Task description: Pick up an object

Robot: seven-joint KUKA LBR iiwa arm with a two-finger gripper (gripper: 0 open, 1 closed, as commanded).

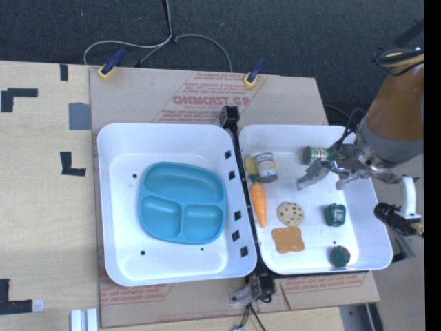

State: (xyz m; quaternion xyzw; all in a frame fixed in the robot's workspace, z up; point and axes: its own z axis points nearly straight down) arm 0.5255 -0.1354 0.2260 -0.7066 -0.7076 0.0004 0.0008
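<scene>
Toast slice (287,240) is seen at the right bin's (372,259) front edge, judged light, stiff, best pinched across its edges. End effector (322,173) hovers mid-bin; released or clenched cannot be told.

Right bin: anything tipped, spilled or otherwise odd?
Nothing looks spilled or damaged. The small can near the divider leans rather than standing square, and another can lies on its side by the end effector. The carrot, cookie and toast lie flat and apart.
</scene>
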